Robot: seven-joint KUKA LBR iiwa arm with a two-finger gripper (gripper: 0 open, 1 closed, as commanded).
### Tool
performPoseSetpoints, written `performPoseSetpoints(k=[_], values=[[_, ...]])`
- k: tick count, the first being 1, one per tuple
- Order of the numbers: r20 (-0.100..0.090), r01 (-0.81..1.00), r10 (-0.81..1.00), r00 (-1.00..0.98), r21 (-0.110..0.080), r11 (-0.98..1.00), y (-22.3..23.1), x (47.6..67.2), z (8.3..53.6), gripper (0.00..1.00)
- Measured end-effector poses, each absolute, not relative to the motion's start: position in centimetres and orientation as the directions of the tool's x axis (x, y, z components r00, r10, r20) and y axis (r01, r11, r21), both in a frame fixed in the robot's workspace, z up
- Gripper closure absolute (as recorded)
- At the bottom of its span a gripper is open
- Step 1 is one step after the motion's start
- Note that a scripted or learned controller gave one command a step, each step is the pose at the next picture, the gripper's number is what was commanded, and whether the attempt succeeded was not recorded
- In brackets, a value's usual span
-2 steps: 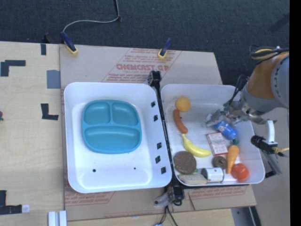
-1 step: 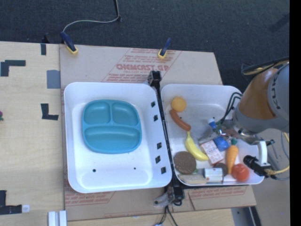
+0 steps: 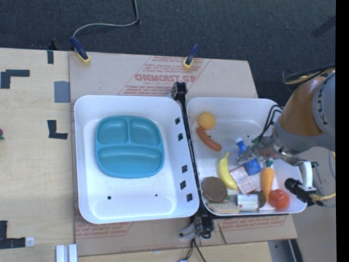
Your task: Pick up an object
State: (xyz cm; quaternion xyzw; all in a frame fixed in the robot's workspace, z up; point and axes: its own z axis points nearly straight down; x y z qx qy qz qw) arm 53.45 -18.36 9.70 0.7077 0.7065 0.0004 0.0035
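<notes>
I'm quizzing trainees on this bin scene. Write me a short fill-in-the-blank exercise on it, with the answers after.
1. The blue divided plate lies in the ____ bin.
2. The banana is coloured ____.
3. The carrot lies just above the red ____.
4. The hot dog lies just below the ____ ball.

Missing words: left; yellow; tomato; orange
</notes>
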Motion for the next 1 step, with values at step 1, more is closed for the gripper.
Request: performPoseSetpoints(k=[1], values=[[0.0,1.0,1.0,-0.002,0.006,0.002,-11.51,55.22,8.68,1.0]])
